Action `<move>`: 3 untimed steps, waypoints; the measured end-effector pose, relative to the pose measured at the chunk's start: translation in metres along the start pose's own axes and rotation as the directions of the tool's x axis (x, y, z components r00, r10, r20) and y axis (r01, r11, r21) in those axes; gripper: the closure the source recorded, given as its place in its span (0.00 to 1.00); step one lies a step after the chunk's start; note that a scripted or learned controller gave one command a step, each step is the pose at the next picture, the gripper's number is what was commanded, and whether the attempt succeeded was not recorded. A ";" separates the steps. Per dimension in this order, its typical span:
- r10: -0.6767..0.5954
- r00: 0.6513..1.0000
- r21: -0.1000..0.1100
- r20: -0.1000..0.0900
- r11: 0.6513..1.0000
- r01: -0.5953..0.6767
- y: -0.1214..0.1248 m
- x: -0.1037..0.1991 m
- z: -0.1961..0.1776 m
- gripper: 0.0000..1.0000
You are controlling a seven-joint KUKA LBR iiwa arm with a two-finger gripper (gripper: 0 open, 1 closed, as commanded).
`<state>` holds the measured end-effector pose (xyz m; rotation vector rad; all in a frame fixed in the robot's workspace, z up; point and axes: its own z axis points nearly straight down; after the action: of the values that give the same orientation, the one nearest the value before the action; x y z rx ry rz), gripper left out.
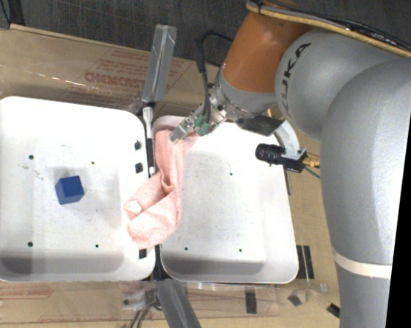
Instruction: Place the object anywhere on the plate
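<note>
A pink cloth lies draped over the rims between the two bins, its lower end bunched at the left bin's right edge. Its upper end rises to my gripper, which hangs over the right bin's far left corner. The fingers look shut on that upper corner of the cloth. A small blue cube sits on the floor of the left bin, well to the left of the gripper.
The right bin lies below the arm's wrist. A grey bracket stands behind the gap between the bins. The arm's big grey body covers the right side. Brown cardboard lies behind the bins.
</note>
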<state>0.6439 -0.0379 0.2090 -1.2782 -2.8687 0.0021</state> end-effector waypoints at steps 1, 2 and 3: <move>-0.006 1.000 -0.002 0.001 1.000 0.006 0.001 0.001 -0.023 1.00; -0.399 0.917 0.000 -0.001 0.917 0.399 0.014 0.054 -0.031 1.00; -0.730 0.684 0.000 -0.001 0.684 0.730 0.013 0.097 -0.027 1.00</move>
<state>0.5890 0.0428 0.2360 -0.0322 -3.1392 0.0014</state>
